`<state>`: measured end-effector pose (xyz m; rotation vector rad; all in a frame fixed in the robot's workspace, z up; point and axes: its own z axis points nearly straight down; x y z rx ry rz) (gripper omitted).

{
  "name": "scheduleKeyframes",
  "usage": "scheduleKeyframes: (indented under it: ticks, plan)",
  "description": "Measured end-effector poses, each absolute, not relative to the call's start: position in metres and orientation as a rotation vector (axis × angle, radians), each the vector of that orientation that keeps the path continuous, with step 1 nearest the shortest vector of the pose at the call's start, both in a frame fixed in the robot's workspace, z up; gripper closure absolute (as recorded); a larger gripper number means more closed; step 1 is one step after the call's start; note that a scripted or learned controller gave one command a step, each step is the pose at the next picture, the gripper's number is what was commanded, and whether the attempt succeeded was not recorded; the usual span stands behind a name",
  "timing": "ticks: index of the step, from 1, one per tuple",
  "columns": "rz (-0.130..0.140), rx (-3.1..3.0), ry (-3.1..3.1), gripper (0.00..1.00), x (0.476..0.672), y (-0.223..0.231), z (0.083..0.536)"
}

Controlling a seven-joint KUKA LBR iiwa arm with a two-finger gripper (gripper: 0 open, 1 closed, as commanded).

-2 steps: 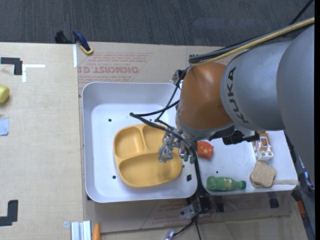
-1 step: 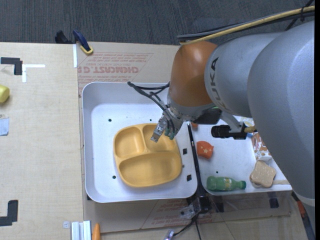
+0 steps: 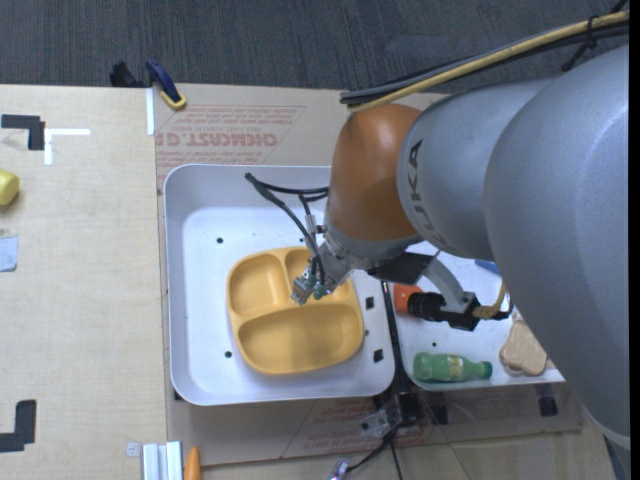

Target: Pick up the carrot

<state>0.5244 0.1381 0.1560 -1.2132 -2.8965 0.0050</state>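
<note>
Just right of the divider between the two white bins, the carrot (image 3: 403,296) shows as a small orange stub lying in the right bin (image 3: 470,393), its right end hidden behind a black part of the arm's wrist hardware. Nothing grips it. Below it in the same bin lies a green bottle (image 3: 452,368) on its side, and to the bottle's right a tan slice of bread (image 3: 522,352), partly covered by the arm.

Left of the divider, the claw (image 3: 310,288) hangs over the left bin (image 3: 195,268), its tip just above the yellow divided plate (image 3: 295,323), near the ridge between the plate's upper compartments. Whether its fingers are spread or closed I cannot tell; nothing is visibly held. The grey arm (image 3: 520,168) with its orange band (image 3: 375,173) crosses in from the right, over most of the right bin.

Both bins sit on a cardboard sheet on the counter (image 3: 80,298). Far to the left on the counter, a yellow object (image 3: 6,188) lies at the frame edge.
</note>
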Motion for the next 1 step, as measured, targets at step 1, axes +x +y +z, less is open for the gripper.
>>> scheduleKeyframes:
  ticks: [1]
  plan:
    - [0.01, -1.21, -2.898, 1.0, 0.5248, 0.1375, 0.1642]
